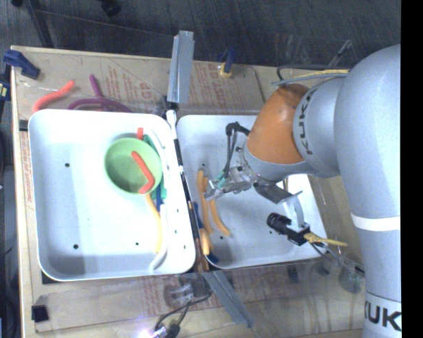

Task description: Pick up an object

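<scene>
My gripper (216, 189) hangs low over the left part of the right bin (268, 255), below the orange wrist band. Just under and in front of it lies a curved orange-yellow strip (217, 218). Another orange piece (201, 183) lies by the bin's left wall, and a short orange one (204, 243) sits near the front left corner. Nothing shows between the gripper and these pieces that I can call a hold. In the left bin (63, 245) a green bowl (130, 166) holds a bent red piece (146, 169), with a yellow stick (157, 224) and a teal item (161, 189) beside it.
The arm's grey bulk covers the right bin's right side. On the bench behind the left bin lie an orange clip (54, 95) and a purple cord (99, 104). A grey metal bar (181, 65) stands upright between the bins at the back.
</scene>
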Action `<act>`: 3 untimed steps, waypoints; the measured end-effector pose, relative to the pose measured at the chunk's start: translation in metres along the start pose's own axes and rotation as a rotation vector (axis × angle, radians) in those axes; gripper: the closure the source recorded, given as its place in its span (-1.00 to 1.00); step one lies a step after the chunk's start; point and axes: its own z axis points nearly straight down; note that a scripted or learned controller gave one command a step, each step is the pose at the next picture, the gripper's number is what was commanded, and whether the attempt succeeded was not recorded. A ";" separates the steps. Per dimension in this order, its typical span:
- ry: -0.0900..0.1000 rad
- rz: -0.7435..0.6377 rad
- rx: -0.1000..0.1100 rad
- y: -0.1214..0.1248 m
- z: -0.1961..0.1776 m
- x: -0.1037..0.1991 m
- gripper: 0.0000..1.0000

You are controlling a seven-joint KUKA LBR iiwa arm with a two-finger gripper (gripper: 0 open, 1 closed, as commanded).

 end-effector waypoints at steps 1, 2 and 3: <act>0.000 0.000 0.000 0.000 0.000 0.000 -1.00; -0.002 -0.006 0.002 0.000 -0.010 0.000 1.00; -0.002 -0.006 0.002 0.000 -0.010 0.000 -1.00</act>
